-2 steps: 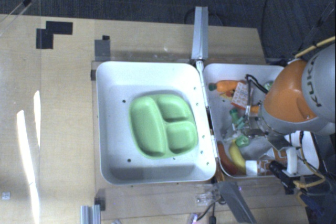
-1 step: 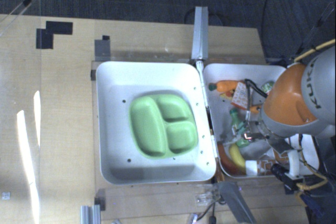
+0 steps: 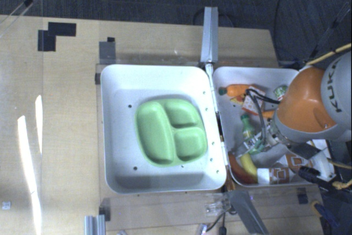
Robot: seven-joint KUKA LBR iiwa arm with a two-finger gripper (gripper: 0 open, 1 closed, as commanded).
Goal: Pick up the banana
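Observation:
The banana [image 3: 248, 164] is a short yellow piece lying near the front edge of the right bin [image 3: 221, 81], beside a dark red item [image 3: 237, 163]. My gripper [image 3: 258, 141] hangs low in the right bin, just above and behind the banana, under the orange band [image 3: 306, 100] of the arm. Clutter and the wrist hide the space between gripper and banana, so contact cannot be judged.
The left bin [image 3: 113, 118] holds a green divided plate [image 3: 171, 130]. The right bin also holds an orange carrot-like item [image 3: 238, 90], a green bottle [image 3: 247, 125] and a white and brown tube [image 3: 278, 174]. Black cables [image 3: 258, 99] loop off the wrist.

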